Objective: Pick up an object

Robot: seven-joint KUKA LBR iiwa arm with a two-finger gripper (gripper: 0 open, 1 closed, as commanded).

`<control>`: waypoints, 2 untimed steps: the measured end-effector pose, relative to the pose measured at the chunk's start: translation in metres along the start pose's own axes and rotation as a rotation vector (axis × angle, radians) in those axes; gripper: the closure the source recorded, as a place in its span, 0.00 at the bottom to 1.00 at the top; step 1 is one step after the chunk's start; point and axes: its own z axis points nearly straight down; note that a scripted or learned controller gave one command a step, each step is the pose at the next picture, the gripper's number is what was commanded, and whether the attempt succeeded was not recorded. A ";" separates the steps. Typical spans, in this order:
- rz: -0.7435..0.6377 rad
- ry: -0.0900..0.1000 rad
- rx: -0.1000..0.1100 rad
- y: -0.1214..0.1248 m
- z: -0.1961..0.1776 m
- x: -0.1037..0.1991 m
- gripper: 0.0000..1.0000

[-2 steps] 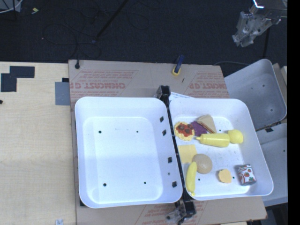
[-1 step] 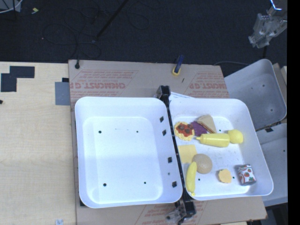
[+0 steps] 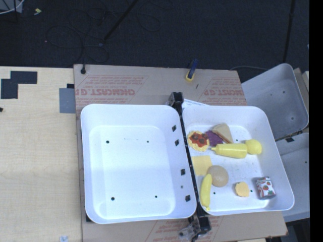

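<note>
A: We see the toys crowded in the right shallow white plastic bin (image 3: 275, 150): a yellow plastic squeeze bottle (image 3: 235, 149), then a yellow banana (image 3: 206, 190).

B: We risk a grab nudging neighbours. The tan round bun (image 3: 218, 176) touches the banana. We can't tell the gripper's state.

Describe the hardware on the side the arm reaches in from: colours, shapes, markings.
Beside the right bin lies a pale grey metal plate with rounded corners and a few small dark holes. A black strip with small clips runs between the bins. A blue and yellow clamp sits behind, on printed cardboard.
</note>
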 end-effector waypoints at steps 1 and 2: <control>-0.027 0.010 -0.001 -0.006 0.017 0.178 1.00; -0.012 0.004 -0.005 0.000 -0.011 0.173 1.00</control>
